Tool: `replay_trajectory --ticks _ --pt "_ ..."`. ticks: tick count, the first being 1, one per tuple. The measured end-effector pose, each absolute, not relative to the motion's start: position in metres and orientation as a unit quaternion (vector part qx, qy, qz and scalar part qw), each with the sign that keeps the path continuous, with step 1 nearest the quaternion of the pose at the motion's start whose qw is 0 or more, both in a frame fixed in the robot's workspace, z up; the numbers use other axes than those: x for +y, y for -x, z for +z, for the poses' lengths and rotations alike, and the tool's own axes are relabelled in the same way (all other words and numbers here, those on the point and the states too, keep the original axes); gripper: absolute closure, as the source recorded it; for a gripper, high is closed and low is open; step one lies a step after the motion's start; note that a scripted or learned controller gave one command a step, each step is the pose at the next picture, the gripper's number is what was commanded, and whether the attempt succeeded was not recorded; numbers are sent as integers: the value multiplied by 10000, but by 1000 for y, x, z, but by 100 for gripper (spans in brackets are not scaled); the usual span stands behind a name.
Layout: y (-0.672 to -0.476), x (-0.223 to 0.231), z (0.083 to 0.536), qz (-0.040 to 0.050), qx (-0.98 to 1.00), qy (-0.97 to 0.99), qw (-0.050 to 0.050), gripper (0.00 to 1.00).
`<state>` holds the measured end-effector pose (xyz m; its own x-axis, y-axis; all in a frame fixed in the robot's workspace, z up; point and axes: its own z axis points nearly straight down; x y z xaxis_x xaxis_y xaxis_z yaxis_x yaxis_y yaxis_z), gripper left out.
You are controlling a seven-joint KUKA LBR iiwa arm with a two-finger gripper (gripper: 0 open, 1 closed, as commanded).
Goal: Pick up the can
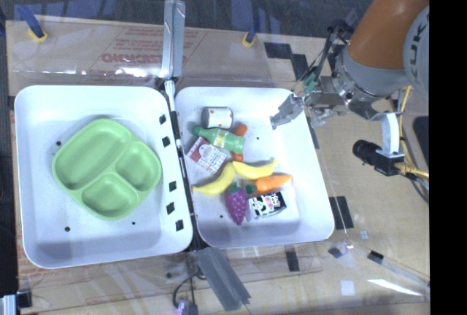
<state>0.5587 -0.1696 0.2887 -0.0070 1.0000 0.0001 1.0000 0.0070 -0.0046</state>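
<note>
arm [379,36] above right bin's [310,160] edge

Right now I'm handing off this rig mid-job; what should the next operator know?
Tool: above the right bin's upper right edge, holding nothing; finger state unclear.
Can: lying on its side at the back of the right bin, just above the green bottle, apart from the tool.
Done: nothing picked.
Left: move left to the can, grasp, lift.
</note>
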Motion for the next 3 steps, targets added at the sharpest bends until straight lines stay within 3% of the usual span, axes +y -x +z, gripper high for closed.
replay_trajectory --ticks 1,2,3 --pt "-550 -190 265 6 -7683 6401 14 0" --pt "-611 -127 122 17 -7910 6119 22 0" --pt "-608 -148 94 1 -7367 6762 14 0"
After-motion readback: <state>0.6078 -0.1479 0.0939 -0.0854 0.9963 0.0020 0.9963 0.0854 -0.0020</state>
